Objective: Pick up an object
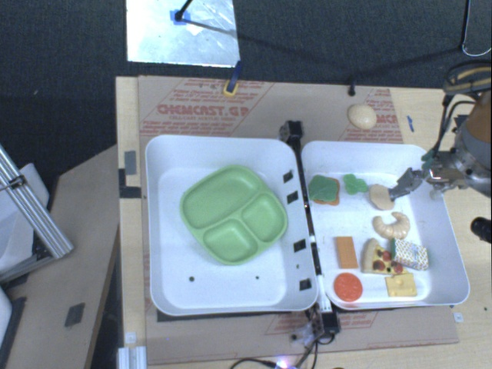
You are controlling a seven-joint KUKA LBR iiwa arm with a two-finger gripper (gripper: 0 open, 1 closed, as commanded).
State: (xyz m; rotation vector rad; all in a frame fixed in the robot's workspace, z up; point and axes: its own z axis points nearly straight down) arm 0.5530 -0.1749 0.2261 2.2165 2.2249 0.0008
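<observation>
The right bin (442,229) holds several toy foods: a green-topped sandwich (324,190), a small green piece (354,183), a beige lump (380,197), a croissant (392,224), an orange block (345,251), a pizza slice (378,257), a patterned packet (410,254), a cheese cube (400,284) and a red disc (347,287). My gripper (401,184) reaches in from the right at a slant, its tips just beside the beige lump's right edge. Nothing is visibly held between its fingers.
The left bin (165,175) carries a green sectioned plate (233,214). A beige ball (361,115) lies on the cardboard behind the right bin. A silver sheet (183,21) lies at the back. Black clips run along the divider between the bins.
</observation>
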